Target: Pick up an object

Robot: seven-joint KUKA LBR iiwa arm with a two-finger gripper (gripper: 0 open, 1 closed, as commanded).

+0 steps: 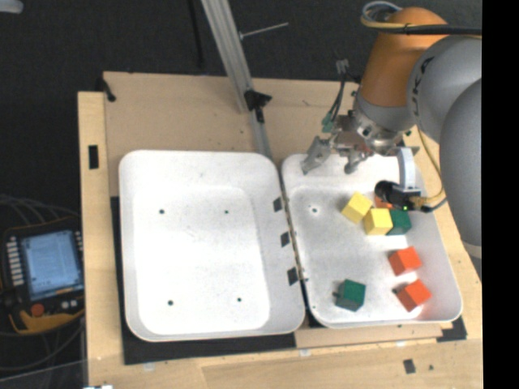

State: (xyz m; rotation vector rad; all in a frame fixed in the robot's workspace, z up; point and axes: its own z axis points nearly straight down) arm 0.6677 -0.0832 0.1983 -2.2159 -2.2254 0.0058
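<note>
Hand (pixel 334 162), fingers spread and holding nothing, hovers at the right bin's (pixel 324 318) twelve o'clock rim; next it likely must descend over a yellow block (pixel 356 207).

The two bins, the left bin (pixel 199 241) and the right bin (pixel 324 217), look like smooth white plastic with a soft shine and tiny dark specks. The table (pixel 174 104) looks like plain light wood, flat and dull, not shiny. The blocks look smooth and matt: two yellow blocks (pixel 366 214), two orange blocks (pixel 408 276) and a dark green block (pixel 350 294). The arm (pixel 454 96) has a smooth grey shell and a shiny orange band (pixel 397 55). The pincer (pixel 334 162) looks like grey metal. A slanted pole (pixel 231 47) looks like pale metal.
</note>
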